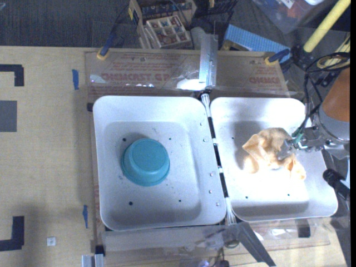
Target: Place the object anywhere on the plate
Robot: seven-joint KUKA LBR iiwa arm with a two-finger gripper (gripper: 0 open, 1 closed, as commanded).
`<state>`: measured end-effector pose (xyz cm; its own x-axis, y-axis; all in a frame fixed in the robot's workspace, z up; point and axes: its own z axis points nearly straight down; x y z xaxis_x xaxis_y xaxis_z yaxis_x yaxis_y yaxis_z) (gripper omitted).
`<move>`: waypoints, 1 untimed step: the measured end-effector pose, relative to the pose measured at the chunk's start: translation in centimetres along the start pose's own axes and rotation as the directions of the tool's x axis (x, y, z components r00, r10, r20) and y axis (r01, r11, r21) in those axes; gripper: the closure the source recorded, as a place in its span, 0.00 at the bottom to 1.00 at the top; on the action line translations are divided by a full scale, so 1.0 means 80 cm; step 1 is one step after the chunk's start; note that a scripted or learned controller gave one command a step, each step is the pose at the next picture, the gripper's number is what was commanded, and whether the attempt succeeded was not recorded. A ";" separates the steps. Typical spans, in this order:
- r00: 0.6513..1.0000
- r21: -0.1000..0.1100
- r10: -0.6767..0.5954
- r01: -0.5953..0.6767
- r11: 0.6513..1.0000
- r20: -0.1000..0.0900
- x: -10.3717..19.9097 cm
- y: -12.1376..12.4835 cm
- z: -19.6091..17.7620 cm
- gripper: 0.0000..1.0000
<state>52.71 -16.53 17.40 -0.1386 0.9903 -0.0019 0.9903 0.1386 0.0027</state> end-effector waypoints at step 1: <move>1.000 0.001 0.001 -0.001 1.000 0.000 -0.002 0.000 -0.062 1.00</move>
<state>52.75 -16.66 22.39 -0.1374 0.9905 -0.0017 0.9905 0.1374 0.0012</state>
